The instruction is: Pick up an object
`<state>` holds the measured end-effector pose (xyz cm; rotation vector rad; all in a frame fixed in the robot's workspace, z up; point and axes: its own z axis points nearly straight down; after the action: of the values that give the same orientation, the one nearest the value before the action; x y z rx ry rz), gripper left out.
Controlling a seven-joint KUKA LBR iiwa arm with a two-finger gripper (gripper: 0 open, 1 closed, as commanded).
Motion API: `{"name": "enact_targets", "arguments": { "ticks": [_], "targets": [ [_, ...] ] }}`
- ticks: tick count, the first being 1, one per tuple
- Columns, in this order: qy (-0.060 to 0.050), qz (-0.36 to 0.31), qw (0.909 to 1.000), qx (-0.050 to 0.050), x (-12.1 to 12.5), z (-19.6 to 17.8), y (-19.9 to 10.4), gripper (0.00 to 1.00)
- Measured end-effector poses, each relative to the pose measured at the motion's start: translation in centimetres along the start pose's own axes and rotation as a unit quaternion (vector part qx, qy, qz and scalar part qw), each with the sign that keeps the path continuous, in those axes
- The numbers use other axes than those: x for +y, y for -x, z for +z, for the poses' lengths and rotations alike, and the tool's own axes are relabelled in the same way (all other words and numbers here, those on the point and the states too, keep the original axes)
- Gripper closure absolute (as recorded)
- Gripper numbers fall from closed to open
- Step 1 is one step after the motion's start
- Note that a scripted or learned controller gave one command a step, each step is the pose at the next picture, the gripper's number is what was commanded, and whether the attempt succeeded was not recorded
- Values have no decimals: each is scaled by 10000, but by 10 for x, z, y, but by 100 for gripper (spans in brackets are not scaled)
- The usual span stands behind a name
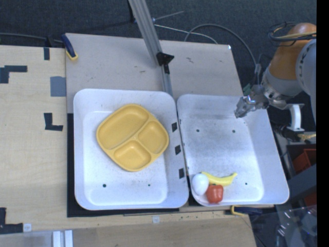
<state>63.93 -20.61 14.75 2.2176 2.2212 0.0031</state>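
Note:
In the right bin (226, 138), near its front left corner, lie a white egg-shaped ball (199, 183), a yellow banana (222, 178) and a small red pepper-like piece (215, 193), all touching one another. My gripper (242, 108) hangs over the bin's far right edge, well away from those three. It holds nothing that I can see. The grey arm with its orange band (288, 60) comes in from the right.
A yellow divided plate (132, 137) rests in the left bin (87, 189). A metal pole (149, 30) slants across the back of the bench. Cables trail behind the right bin. A wooden tabletop (31, 138) lies to the left.

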Motion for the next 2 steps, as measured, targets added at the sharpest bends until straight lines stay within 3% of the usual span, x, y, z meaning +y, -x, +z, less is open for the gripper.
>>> {"name": "enact_targets", "arguments": {
  "ticks": [2],
  "targets": [
    [5, -1, 10000, -1, 0, -88, -9, 100]
  ]
}}
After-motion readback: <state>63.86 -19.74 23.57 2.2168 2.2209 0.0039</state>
